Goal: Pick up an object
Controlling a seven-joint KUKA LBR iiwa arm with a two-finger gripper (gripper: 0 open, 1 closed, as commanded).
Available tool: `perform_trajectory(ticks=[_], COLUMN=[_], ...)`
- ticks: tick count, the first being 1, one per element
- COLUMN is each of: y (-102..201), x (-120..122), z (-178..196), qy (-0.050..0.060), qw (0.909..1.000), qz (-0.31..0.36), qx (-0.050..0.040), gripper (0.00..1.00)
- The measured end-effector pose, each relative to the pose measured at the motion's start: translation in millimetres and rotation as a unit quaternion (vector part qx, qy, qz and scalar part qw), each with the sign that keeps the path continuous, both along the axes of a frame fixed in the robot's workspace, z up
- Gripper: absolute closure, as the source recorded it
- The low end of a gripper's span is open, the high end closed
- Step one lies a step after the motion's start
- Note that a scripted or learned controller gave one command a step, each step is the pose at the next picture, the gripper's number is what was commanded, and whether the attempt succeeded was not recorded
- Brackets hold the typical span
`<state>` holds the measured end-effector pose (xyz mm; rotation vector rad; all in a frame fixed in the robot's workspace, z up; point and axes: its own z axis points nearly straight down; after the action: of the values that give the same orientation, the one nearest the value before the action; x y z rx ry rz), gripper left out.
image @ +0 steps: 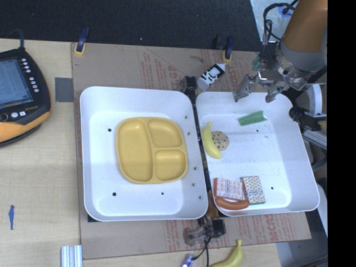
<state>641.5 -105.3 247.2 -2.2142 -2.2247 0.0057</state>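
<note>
We looked down on a pale wooden desk [39,193] covered in the middle by a sheet of brown cardboard [139,71], with two shallow white bins side by side on it.

The jaws [257,93] hung over the far edge of the right bin [289,166], spread apart with nothing between them, one finger toward the bin's middle and the other toward its right wall. Just in front of them, a little nearer to us and between the two fingers' lines, lay a green strip [252,118] on the bin floor. Its long axis ran roughly left to right with a slight upward tilt at the right end, close to parallel with the line across the open jaws, so we judged that a wrist turn would be needed before closing across its narrow width.

Further out in the same bin we saw a yellow banana [209,142] touching a round cookie [221,141], then at the near wall a red-and-white packet [228,188], a small box [253,189] and a sausage [232,203].

The left bin [94,149] held a yellow divided plate [151,149]. A handheld control tablet [19,96] rested at the desk's left end.
</note>
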Motion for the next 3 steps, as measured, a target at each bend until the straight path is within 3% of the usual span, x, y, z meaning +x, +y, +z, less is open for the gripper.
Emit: perform_trajectory(ticks=[1, 2, 3], y=[-57.2, -49.5, -107.0], x=[13.7, 14.3, 14.8], z=[-62.4, -155.8, -154.7], qy=[0.002, 0.000, -0.001], qw=[1.0000, 1.0000, 1.0000], qz=[0.000, 0.001, -0.001], qx=[-0.0009, -0.0005, 0.0004], gripper=[0.00, 0.00, 0.00])
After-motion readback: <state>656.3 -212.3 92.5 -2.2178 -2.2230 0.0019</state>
